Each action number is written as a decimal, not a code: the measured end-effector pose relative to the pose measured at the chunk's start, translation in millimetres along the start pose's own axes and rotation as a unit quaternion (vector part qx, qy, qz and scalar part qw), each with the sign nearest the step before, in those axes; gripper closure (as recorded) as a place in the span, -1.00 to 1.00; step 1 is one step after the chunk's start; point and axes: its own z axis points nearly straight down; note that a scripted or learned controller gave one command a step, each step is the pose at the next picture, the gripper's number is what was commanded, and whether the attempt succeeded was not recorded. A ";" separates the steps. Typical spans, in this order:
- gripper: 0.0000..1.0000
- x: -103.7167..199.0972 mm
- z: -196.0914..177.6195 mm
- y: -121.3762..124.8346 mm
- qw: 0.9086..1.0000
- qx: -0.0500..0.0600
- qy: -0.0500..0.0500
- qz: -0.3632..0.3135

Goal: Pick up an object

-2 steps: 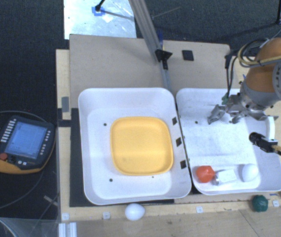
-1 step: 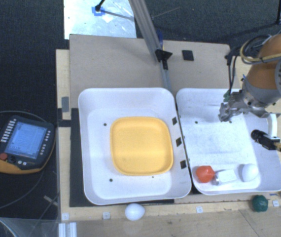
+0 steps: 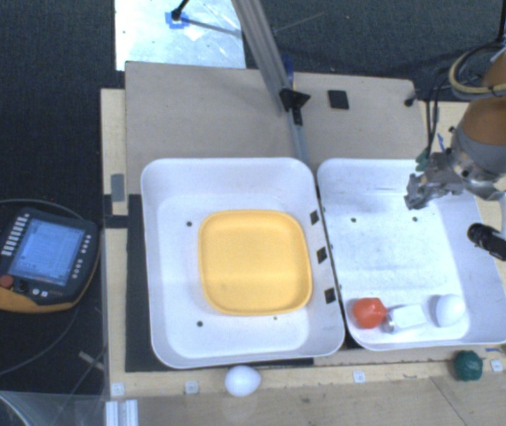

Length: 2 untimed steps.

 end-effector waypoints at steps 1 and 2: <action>1.00 -0.2 -39.2 1.1 1.000 0.000 0.000 0.000; 1.00 46.6 -37.4 13.7 1.000 0.002 0.001 -0.002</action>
